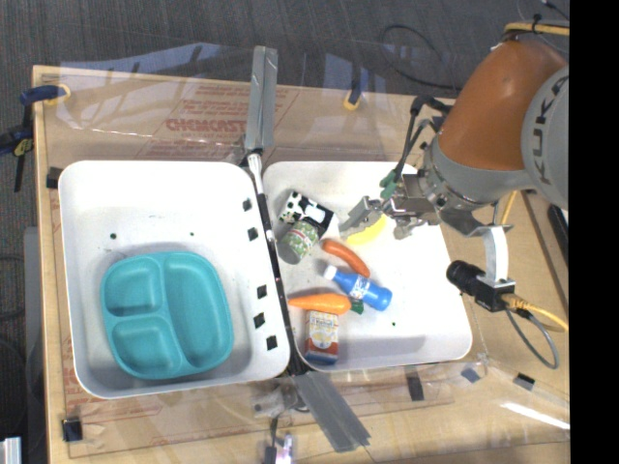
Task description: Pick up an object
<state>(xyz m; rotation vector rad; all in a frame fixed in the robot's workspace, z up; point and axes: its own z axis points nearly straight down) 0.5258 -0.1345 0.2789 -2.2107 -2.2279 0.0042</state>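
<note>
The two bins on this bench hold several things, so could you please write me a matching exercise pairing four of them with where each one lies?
Things:
1. teal divided tray
2. blue and white bottle
3. black and white box
4. yellow object

Places:
A. next to the gripper, in the right bin
B. top left corner of the right bin, near the divider
C. alone in the left bin
D. middle of the right bin, between two orange pieces

Pairs: 1-C, 2-D, 3-B, 4-A
</note>
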